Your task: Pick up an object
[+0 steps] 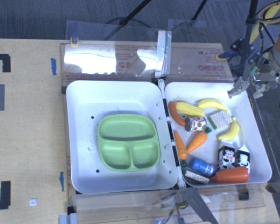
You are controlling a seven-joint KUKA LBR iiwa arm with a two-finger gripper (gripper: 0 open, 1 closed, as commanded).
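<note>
The tabletop (28, 125) carried two white bins side by side. The left bin (79, 101) held a green divided tray (128, 141). The right bin (259, 139) held the loose items, crowded toward its left and near sides: a corn cob (190, 109), a banana (213, 104) with a second banana (230, 131) below it, two carrots (197, 142), a blue can (201, 166), a cow-patterned carton (228, 157) and a red-orange sausage-shaped piece (231, 175).

The gripper (252, 80) stood at the right bin's far right corner, above the rim, with nothing between its jaws; whether they stood wide or narrow could not be told. In my judgement the nearest candidate was the upper banana, lying down and to the left of the jaws in the view, its long axis running roughly left to right. No item was yet lifted.
</note>
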